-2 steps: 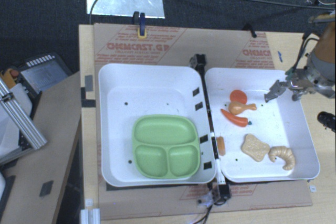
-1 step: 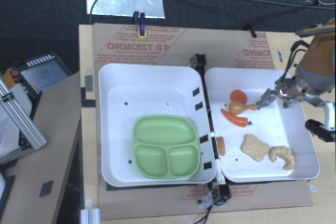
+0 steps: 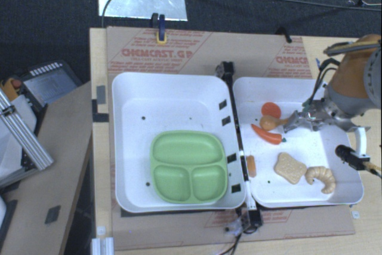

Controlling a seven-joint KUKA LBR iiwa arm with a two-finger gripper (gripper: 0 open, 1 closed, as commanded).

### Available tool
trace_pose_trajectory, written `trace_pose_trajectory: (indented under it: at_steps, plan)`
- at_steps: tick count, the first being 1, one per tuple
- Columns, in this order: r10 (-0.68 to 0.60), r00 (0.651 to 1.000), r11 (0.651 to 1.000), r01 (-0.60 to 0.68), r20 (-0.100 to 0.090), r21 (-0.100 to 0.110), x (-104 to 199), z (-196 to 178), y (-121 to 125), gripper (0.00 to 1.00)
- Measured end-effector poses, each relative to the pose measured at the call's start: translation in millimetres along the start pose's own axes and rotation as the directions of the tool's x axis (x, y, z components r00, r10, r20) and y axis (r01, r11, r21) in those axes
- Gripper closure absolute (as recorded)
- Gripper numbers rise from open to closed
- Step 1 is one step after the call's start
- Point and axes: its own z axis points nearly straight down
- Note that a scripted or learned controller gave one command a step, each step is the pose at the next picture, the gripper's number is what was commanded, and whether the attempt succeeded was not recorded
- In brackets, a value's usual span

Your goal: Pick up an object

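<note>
- Your arm [image 3: 355, 77] reaches in from the right and has the gripper [image 3: 292, 122] low inside the right bin [image 3: 298, 88], near the middle of its floor
- The metal fingers [image 3: 296, 121] point toward the bin's left wall; whether they are spread or pressed together you cannot tell from this slant, and nothing shows between them
- Just beside the fingertips lies a small cluster: a round red-orange piece [image 3: 271, 109] toward the bin's back, a tan rounded piece [image 3: 268, 123] touching it, and an orange carrot-like piece [image 3: 267, 135] lying slantwise under both
- Toward the front edge of the same bin sit a piece of toast [image 3: 290, 168] and, at the front right corner, a croissant [image 3: 321, 178], near each other but apart
- A small orange stick [image 3: 251, 165] lies against the left wall of that bin, by the divider
- The left bin [image 3: 137, 104] carries a green divided plate [image 3: 188, 165] toward its front edge
- By my reading you are at the approach step, with the grasp not yet made and the cluster as the likely target
- The next move calls for settling on one piece, since the three crowd together, and closing squarely on it so the neighbours don't get nudged away
</note>
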Motion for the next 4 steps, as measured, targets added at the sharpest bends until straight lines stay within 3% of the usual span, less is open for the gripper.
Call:
trace_pose_trajectory:
  at_steps: [1,4]
  plan:
    - [-0.001,1.000,1.000,0.001,0.002,-0.006,-1,-14,2,1.00]
    - [-0.003,1.000,1.000,0.003,0.003,-0.009,-8,-162,7,1.00]
